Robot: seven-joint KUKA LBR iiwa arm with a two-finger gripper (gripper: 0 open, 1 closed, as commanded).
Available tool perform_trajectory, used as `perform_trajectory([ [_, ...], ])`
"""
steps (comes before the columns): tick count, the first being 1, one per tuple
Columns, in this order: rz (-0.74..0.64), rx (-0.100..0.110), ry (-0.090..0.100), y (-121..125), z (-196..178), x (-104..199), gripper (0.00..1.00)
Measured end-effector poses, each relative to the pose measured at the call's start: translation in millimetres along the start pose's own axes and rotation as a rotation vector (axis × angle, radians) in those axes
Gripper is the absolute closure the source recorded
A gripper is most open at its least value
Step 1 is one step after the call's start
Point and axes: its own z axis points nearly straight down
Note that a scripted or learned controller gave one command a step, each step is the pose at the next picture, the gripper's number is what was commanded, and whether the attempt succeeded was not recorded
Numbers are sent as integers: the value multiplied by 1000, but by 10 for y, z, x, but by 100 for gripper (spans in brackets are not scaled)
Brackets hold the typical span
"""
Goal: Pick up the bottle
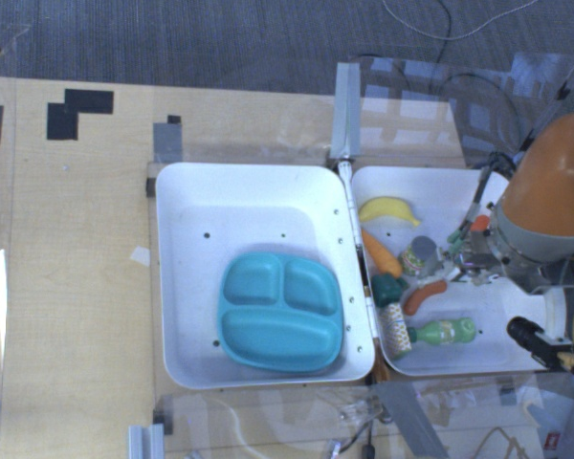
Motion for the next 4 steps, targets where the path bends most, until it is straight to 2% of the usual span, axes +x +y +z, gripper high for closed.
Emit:
perform_trajectory([
  [1, -240, -3, 0, -90, 712, 74, 0],
  [2, -196, -4, -1, -56, -265, 199, 0],
  [3, -807, -15, -3, -81, 922, -223, 0],
  [4, -806, -23, -5, -52, 800, -210, 100],
])
